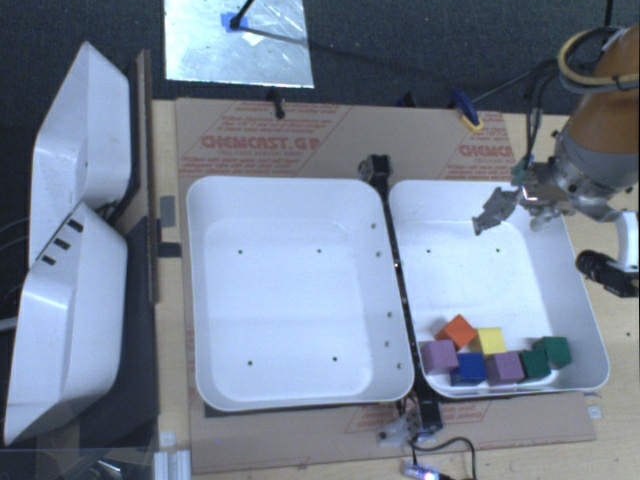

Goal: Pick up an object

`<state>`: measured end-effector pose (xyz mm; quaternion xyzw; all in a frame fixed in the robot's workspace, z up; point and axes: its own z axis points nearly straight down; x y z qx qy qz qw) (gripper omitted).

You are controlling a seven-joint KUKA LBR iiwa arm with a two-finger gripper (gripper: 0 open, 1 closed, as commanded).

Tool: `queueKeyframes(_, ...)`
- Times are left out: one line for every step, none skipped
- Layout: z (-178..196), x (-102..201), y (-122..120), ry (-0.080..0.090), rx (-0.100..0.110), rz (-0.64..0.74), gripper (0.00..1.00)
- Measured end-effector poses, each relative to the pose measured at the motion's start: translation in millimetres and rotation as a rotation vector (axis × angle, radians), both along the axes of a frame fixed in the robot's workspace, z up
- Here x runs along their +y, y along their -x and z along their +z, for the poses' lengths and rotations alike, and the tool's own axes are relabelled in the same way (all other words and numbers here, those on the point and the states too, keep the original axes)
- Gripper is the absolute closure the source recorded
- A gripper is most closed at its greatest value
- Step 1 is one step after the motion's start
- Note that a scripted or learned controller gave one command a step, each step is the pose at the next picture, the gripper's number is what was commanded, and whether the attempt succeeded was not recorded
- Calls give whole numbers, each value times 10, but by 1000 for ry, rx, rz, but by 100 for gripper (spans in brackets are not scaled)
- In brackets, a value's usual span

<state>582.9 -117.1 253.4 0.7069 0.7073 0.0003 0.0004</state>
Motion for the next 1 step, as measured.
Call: queueKeyframes(108, 0, -3, 0, -2, 1, 100)
